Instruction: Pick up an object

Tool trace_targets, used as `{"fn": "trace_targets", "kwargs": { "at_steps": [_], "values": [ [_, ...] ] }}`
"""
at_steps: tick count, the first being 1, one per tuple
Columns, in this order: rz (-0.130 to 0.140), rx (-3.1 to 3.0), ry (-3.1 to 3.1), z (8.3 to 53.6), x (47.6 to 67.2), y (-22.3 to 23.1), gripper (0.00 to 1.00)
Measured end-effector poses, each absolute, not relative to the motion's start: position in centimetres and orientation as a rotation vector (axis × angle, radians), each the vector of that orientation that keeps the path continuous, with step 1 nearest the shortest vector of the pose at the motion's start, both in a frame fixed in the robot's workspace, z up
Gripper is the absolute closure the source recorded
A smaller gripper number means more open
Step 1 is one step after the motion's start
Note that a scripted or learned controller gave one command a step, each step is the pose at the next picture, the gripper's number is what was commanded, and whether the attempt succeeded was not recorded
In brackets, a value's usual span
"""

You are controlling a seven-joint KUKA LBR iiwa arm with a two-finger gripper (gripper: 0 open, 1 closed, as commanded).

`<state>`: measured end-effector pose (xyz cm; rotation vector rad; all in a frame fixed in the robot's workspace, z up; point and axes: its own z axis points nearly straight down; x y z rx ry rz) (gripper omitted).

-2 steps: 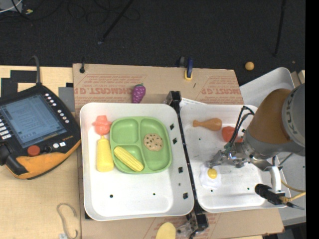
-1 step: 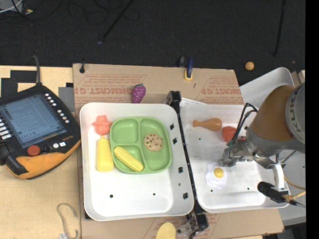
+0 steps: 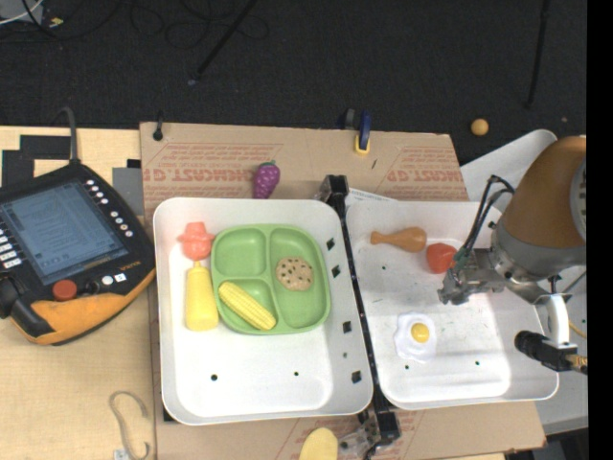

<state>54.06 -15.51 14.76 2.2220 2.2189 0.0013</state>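
Note:
In the right bin [image 3: 479, 377] lie a tan toy drumstick [image 3: 402, 239], a red tomato-like toy [image 3: 440, 257] and a fried egg toy [image 3: 418, 334]. My gripper [image 3: 460, 287] hangs low over this bin, just right of and below the red toy and above the egg. I see nothing held in it. The left bin [image 3: 249, 381] bears a green divided plate [image 3: 270, 278] with a cookie [image 3: 295, 273] and a corn cob [image 3: 247, 306]. Left of the plate lie a yellow bottle [image 3: 199, 298] and a pink toy [image 3: 194, 241].
A purple grape bunch [image 3: 265, 178] rests on the cardboard behind the left bin. The teach pendant [image 3: 67, 247] sits at the left. A yellow object [image 3: 319, 444] lies at the front edge. A clamp [image 3: 363, 134] stands at the back.

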Motion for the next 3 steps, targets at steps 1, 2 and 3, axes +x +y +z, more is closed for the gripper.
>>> {"fn": "trace_targets", "kwargs": {
  "at_steps": [1, 2, 3],
  "values": [
    [0.001, 2.221, 2.22, 19.0, 54.2, -15.4, 1.0],
    [0.002, 2.221, 2.22, 23.0, 54.2, -15.5, 1.0],
    [0.0, 2.22, 2.226, 21.9, 56.6, -10.7, 1.0]
  ]
}}
